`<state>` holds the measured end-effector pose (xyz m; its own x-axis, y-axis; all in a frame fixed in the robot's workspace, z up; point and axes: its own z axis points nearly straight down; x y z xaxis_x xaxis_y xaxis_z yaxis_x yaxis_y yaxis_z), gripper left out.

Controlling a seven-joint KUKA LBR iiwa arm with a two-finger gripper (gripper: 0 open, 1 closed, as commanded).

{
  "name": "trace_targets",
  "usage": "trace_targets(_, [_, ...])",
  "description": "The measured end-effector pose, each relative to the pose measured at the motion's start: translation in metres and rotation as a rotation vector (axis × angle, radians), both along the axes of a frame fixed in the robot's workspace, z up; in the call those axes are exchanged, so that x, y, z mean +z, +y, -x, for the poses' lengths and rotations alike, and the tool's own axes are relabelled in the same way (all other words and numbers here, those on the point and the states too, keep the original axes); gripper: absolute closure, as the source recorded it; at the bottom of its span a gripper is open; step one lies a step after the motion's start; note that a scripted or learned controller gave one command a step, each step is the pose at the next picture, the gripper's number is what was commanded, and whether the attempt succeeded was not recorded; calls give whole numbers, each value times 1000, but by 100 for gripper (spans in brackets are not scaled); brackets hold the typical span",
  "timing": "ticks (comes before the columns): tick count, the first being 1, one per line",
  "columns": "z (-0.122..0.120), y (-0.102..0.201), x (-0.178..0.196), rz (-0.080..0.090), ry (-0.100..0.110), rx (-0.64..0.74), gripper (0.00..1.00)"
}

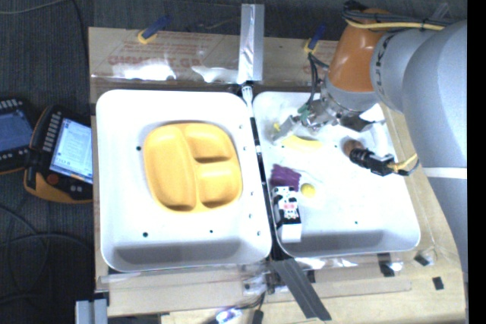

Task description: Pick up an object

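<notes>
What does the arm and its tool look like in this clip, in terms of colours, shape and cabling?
The arm is bulky, rounded and light grey, with an orange band above the wrist. The tool below it is small, metallic and dark, with thin cables looping around the wrist. Its fingers are too small and cluttered to make out.

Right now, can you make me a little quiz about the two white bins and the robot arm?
1. True or false: the yellow tray lies in the right bin.
2. What colour is the object beside the small yellow ball?
3. The gripper is over: A) the left bin, B) the right bin.

Key: 1 false; 2 purple; 3 B.
</notes>
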<state>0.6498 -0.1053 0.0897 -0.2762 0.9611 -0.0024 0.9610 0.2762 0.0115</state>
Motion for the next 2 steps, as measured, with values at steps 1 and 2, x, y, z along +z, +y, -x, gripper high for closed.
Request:
trace_targets(1, [-2, 1, 11, -3, -5, 1, 100])
trace_targets(2, [-4, 34, 93, 1, 11, -3, 100])
